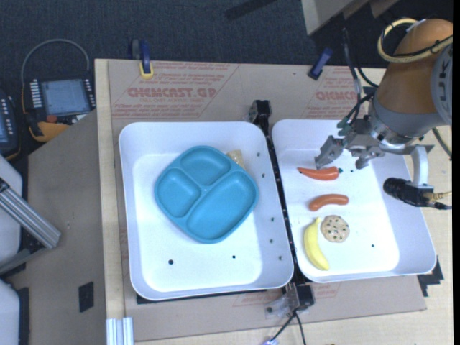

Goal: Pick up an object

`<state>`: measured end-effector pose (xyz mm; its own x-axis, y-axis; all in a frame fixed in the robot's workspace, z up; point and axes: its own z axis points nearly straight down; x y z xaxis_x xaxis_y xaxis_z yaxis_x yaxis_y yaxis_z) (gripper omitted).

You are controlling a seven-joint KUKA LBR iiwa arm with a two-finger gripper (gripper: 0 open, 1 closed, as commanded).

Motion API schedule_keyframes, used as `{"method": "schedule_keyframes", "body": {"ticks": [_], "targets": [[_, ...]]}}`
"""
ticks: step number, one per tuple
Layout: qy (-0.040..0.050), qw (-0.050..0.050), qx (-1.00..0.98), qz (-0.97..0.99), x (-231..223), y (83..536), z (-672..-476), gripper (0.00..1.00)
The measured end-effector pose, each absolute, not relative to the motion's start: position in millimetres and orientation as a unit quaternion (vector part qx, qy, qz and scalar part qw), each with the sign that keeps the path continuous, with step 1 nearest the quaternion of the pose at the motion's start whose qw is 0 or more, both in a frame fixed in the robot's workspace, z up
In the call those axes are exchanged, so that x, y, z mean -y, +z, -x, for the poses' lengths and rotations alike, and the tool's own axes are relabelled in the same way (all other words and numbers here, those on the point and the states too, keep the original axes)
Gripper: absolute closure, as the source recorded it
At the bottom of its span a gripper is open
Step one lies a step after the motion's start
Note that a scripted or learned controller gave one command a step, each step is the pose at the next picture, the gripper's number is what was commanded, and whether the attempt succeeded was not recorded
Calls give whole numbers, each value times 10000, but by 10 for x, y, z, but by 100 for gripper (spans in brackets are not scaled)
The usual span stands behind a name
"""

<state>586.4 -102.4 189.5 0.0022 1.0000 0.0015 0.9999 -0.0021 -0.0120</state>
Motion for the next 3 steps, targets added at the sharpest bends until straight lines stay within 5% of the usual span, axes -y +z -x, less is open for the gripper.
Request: {"method": "schedule_keyframes", "body": {"ticks": [1,3], "targets": [[-1,-1,7072,7070,1023,1959,-5894,0],[7,17,7065,7077,1005,823,-5829,0]]}}
